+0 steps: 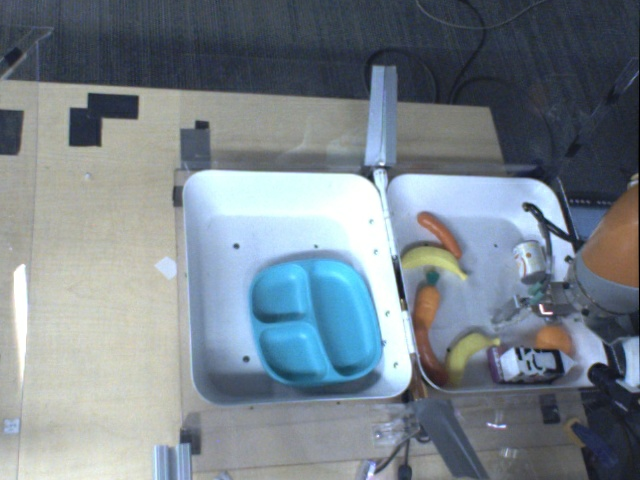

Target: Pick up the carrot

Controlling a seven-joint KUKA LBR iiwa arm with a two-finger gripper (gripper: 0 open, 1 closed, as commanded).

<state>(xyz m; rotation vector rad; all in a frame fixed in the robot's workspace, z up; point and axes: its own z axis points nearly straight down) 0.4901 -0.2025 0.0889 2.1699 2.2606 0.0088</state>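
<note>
Nearest the lens, a dark can with a white label [523, 363] lies on its side at about five o'clock in the right-hand shallow white bin [478, 200], beside a small orange piece [553, 339] and a short yellow banana [467, 352]. The task's object, a stubby orange carrot with a green top [427, 306], rests at nine o'clock in that bin, hard against the dividing wall, its tip touching a longer yellow banana [434, 261]; a reddish sausage-shaped piece [439, 232] sits at eleven o'clock and a dark red one [429, 360] at seven. The grey arm's two-finger gripper [528, 301] hangs at three o'clock, well apart from the carrot; whether it is open or closed cannot be told. Crowding against the wall likely leaves little room for a grasp. A blue three-compartment plastic tray [316, 320] occupies the left-hand white bin [250, 203].
</note>
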